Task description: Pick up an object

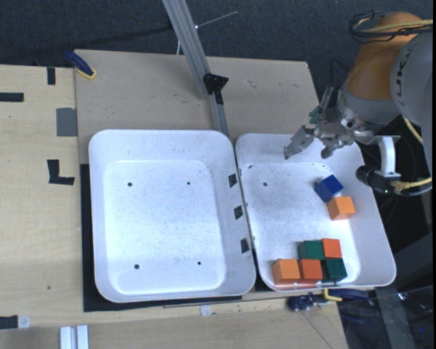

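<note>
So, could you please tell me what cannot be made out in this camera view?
- Gripper over the right bin: too small and blurred to tell how it stands.
- Green blocks: pressed against orange ones, count unclear.
- Dark object below the bin: too small to identify.

You have two bins side by side on the bench (29, 217), their inner rims touching. The left bin (163, 213) sits left of the right bin (276, 217), which holds all the blocks. A lone pair of blocks (334, 197) lies toward its right wall, touching each other. A cluster of blocks (312, 262) sits packed together along the near rim. The gripper (314, 142) hangs over the right bin's far edge, behind the pair. A slanted rail (192, 46) rises behind the bins.
</note>
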`<action>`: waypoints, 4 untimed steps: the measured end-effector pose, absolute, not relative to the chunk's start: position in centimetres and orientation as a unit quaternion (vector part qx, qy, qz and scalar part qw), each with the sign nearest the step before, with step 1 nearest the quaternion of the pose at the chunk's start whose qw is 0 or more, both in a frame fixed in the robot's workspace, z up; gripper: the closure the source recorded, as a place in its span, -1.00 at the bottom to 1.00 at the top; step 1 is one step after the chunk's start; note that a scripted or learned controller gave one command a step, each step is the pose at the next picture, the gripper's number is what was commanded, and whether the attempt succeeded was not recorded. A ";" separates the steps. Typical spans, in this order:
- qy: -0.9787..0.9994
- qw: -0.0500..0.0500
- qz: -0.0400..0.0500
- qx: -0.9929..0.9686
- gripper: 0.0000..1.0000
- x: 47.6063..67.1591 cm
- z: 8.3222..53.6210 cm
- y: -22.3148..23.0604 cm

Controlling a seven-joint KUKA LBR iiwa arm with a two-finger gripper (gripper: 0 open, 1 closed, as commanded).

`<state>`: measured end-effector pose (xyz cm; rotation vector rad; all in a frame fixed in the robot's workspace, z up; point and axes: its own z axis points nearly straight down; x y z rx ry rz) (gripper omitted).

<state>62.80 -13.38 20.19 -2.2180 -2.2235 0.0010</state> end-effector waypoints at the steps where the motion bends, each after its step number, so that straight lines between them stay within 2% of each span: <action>1: -0.708 0.000 0.000 -0.706 -1.00 62.8 20.2 -13.4; 3: -0.708 0.002 0.003 -0.707 -1.00 61.4 10.9 -14.0; 4: -0.708 0.001 0.002 -0.706 -1.00 61.3 9.0 -13.9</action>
